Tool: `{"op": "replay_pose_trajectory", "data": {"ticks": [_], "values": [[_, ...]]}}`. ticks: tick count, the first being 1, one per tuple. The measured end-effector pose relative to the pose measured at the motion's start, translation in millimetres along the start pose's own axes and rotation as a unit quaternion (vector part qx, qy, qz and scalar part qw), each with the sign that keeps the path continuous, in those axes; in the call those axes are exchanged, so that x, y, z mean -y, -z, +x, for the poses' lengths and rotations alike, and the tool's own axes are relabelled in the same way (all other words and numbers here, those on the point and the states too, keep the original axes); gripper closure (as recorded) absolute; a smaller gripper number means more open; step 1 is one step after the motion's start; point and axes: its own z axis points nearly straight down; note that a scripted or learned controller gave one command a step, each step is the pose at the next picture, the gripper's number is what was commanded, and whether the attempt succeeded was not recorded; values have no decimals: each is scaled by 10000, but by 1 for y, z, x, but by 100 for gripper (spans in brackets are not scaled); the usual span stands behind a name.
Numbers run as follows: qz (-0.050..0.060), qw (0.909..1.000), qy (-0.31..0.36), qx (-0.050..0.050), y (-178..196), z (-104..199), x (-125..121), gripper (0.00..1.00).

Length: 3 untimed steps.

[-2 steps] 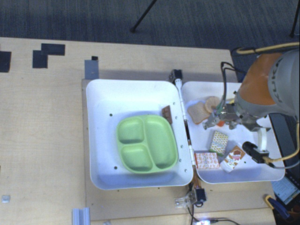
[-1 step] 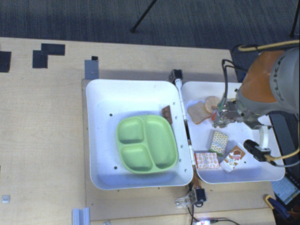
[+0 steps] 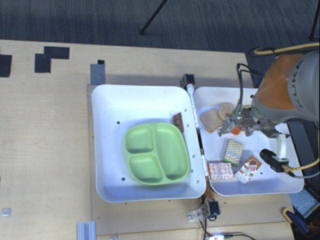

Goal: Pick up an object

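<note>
in the right bin (image 3: 295,186), nearest, lie a red-patterned box (image 3: 220,170) and a small carton (image 3: 249,169), with a green-patterned packet (image 3: 233,151) at their 12 o'clock. the left bin (image 3: 102,134) holds a green divided plate (image 3: 156,153). farther, the gripper (image 3: 234,126) hangs at 4 o'clock of a tan slice (image 3: 212,119); whether its fingers are spread or closed cannot be made out.

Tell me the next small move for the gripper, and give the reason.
Probably lower straight down: the gripper hangs in the right bin beside the tan piece, above an orange item, with nothing seen between its fingers.
</note>
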Motion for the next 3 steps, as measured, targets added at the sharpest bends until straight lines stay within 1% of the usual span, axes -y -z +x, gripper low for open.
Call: {"op": "replay_pose_trajectory", "data": {"ticks": [1, 2, 3], "values": [[-16, 10000, 14, -6, 11, 1, -2, 100], [-15, 10000, 11, -7, 11, 1, -1, 0], [48, 10000, -29, 10, -32, 21, 20, 0]]}}
